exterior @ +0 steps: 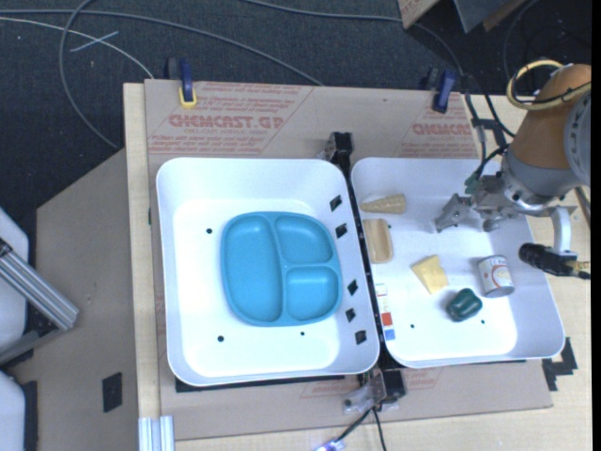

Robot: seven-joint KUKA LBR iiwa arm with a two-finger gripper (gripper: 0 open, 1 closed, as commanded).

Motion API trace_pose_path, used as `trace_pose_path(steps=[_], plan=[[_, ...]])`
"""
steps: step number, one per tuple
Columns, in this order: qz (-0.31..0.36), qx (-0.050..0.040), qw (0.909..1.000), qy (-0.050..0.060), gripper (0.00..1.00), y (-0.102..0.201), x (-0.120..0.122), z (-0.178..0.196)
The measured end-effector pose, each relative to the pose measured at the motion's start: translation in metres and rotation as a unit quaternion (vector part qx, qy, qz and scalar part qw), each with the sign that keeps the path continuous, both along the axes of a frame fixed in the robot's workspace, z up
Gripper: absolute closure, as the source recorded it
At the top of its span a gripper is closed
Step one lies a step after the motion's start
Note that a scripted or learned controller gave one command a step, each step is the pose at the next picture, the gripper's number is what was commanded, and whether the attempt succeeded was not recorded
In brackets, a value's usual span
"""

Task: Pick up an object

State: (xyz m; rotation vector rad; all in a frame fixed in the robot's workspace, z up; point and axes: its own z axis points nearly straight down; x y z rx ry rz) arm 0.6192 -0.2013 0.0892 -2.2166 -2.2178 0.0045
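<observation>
A pale yellow wedge (431, 273) lay flat on the floor of the right bin (451, 346), just below and left of the gripper (459, 210), touching nothing. It looked light, stiff and slightly slick, so a pinch across its two long edges seemed the safest hold. The gripper hovered over the bin's upper area with its grey fingers spread apart and nothing between them. To its left lay two tan, bread-like pieces (379, 224). Below it and to the right were a small can (494, 275) and a dark green object (463, 303). Far left, the other bin held a blue divided plate (280, 268).
</observation>
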Motion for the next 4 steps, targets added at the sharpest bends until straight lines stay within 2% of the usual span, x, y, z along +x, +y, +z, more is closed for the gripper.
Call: trace_pose_path(steps=[1, 3, 4], plan=[[0.000, -0.0008, 1.0000, -0.004, 1.00, 0.000, 0.002, 0.015], [0.000, -0.0024, 1.0000, -0.007, 1.00, -0.006, 0.012, 0.133], [0.002, 0.0004, 1.0000, -0.002, 1.00, 0.049, 0.007, 0.124]])
